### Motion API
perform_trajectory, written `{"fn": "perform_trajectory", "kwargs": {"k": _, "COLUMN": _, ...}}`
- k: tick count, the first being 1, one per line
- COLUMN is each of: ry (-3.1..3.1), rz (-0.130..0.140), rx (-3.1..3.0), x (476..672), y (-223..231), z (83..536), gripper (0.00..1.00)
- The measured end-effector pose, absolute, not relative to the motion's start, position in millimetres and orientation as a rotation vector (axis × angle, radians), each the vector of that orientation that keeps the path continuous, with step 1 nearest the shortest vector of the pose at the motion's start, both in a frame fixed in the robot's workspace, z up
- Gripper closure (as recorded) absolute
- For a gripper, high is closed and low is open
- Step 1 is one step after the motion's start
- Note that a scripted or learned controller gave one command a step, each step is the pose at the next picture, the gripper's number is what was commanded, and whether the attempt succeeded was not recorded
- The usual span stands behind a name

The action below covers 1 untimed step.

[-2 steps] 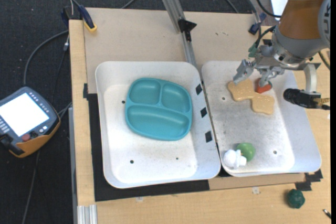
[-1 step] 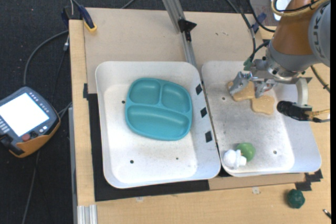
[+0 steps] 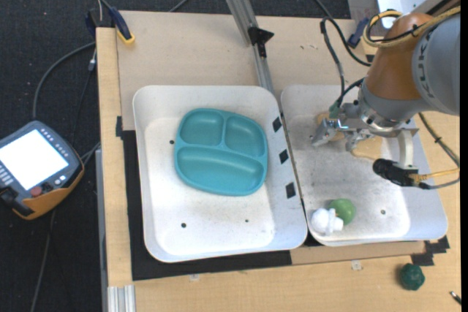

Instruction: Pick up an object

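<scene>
Wooden bench (image 3: 190, 47) with two white bins on my feed: left bin (image 3: 157, 230) has a teal divided plate (image 3: 219, 151) about mid-bin. Over in the right bin (image 3: 424, 219), a green and white toy (image 3: 333, 215) sits by the near edge toward its left corner. My gripper (image 3: 330, 129) hovers up near the far edge, can't tell its state.

Divided plate (image 3: 220, 151) in left bin (image 3: 157, 230); two small toys (image 3: 333, 215) at near edge of right bin (image 3: 428, 219); ball (image 3: 412, 275) on bench (image 3: 183, 40).
</scene>
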<state>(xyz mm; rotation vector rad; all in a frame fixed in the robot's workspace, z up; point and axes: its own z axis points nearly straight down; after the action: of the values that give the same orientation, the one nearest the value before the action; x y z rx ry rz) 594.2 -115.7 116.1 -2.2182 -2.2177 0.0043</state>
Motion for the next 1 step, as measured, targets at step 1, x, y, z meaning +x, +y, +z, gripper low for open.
{"fn": "perform_trajectory", "kwargs": {"k": 1, "ry": -2.222, "rz": -0.003, "rx": -2.221, "x": 596.0, "y": -115.2, "z": 130.3, "gripper": 1.00}}
